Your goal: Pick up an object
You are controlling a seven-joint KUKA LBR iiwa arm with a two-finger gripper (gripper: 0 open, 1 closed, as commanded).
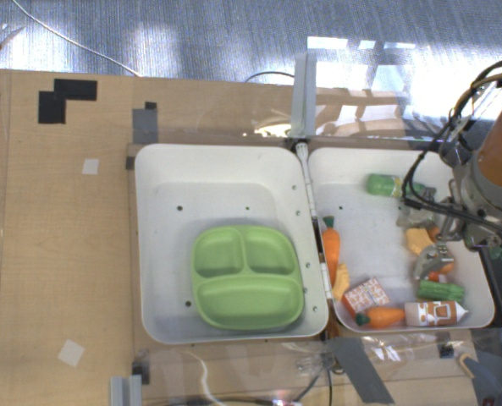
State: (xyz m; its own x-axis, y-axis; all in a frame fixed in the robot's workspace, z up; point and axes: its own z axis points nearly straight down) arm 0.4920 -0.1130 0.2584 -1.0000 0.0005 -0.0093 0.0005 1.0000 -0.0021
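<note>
The hand (433, 260) is hanging low inside the right bin (352, 189), and whether it is apart, together or clamped on anything cannot be told. Directly beneath it a small orange-red object (442, 270) is lying, the likeliest pick target; its kind is hard to make out because the hand is covering part of it. A yellow block (418, 240) is sitting just beside the hand on the far side, and a green vegetable (441, 291) is lying just beside it on the near side.

Judged from this pose, the approach step is in progress. The next move is calling for a final descent centred on the target, a closure, then a straight lift clear of the neighbours.

The arm (496, 155) is being cut off by the picture edge. Further from the hand, the left bin (162, 184) on the counter (56, 252) is carrying a green divided plate (247, 276).
</note>
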